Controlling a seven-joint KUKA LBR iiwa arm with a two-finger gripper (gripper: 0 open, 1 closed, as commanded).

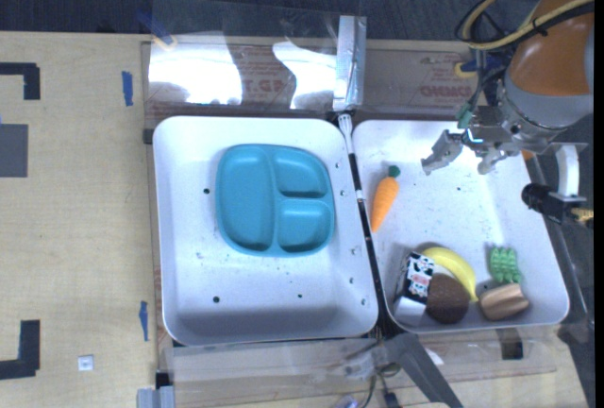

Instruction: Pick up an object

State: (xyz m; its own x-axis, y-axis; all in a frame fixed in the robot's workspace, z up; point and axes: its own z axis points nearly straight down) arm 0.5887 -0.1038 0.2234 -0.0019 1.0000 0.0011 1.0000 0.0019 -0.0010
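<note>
Gripper (464, 151) spread open, holding nothing — above the right white bin (543, 316), beside an orange toy carrot (384, 199) with green tip.

Light wood-grain counter (75, 236) carries two shallow white bins side by side, touching along inner edges. Left bin (179, 293) sits mid-counter; right bin (425, 208) at counter's right. Black angular marks (26, 80) and grey square (11, 149) on counter's left part. Blue tape strips (127, 87) near left bin's corners. Clear plastic sheet (245, 66) behind bins, glare across it.
</note>
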